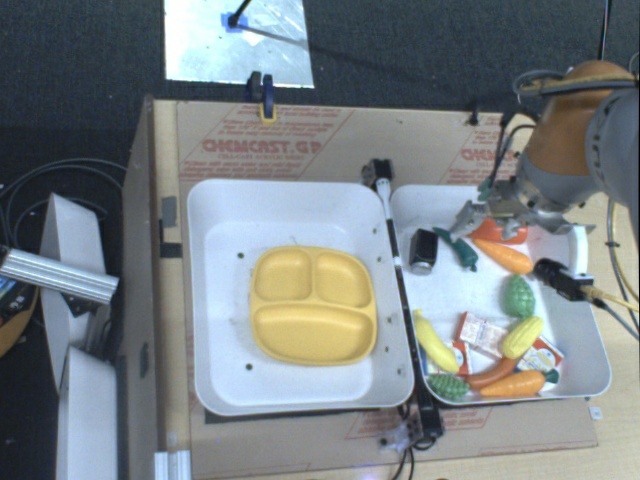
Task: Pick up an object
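Dark carpet floor (80,58), shiny metal sheet (238,28), cardboard bench top (300,138), black cables (40,183) at left

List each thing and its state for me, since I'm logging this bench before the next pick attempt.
Gripper: low over the right bin's far end, fingers unclear.
Yellow divided tray: flat, upright, in the left bin.
Black block: lying loose beside the divider.
Carrot: lying flat next to the gripper.
Banana: lying by the near-left wall.
Green vegetable: resting mid-bin.
Corn: leaning on the carton.

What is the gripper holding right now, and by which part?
Cannot be told. The gripper sits low over the right bin, beside the orange carrot, but no object shows between its fingers.
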You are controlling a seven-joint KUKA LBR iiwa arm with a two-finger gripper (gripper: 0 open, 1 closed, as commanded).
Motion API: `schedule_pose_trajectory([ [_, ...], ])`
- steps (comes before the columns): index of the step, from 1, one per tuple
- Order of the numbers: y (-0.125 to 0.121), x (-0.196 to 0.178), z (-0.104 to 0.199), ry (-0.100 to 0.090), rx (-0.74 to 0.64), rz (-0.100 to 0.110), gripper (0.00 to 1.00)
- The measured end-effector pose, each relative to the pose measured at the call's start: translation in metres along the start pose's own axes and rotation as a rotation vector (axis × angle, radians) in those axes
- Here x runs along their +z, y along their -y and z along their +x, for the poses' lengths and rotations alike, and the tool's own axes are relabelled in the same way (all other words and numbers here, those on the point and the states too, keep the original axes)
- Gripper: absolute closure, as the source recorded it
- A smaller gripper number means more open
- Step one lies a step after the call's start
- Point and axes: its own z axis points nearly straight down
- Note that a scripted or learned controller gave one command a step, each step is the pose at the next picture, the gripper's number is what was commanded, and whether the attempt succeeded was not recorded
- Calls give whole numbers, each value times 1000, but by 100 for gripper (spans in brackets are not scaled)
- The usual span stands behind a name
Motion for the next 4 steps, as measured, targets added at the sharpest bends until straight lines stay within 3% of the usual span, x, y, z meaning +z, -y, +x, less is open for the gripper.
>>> schedule_pose_trajectory([
  [1, -22, 43, 25, 2, 3, 0, 0],
  [2, -44, -7, -14, 2, 3, 6, 0],
  [3, -28, 28, 29, 0, 1, 9, 0],
  [4, -28, 32, 2, -1, 2, 0, 0],
])
